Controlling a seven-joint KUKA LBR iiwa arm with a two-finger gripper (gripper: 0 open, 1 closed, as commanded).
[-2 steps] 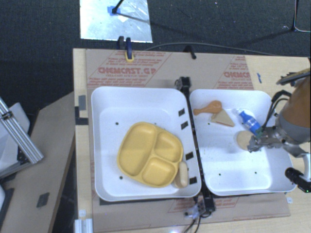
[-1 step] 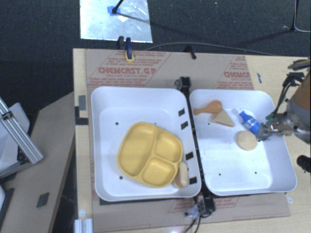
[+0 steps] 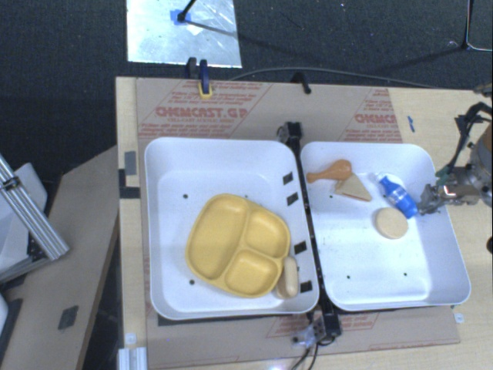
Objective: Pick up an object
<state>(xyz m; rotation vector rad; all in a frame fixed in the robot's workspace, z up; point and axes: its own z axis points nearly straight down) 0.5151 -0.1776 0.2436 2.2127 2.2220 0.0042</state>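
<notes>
Left bin (image 3: 166, 230): holds a yellow divided tray (image 3: 237, 245) toward its near right corner; a pale bread roll (image 3: 289, 277) touches the tray's near right edge.
Right bin (image 3: 439, 276): an orange drumstick toy (image 3: 330, 171), a tan wedge (image 3: 353, 189), a blue bottle (image 3: 397, 195) and a round biscuit (image 3: 391, 223) cluster in its far half.
Gripper (image 3: 428, 199): at the right bin's right wall, just beside the bottle, likely lining up a grasp; finger state cannot be told.

Metal sheet (image 3: 183, 21), clamp (image 3: 203, 77), cardboard (image 3: 269, 106)
</notes>
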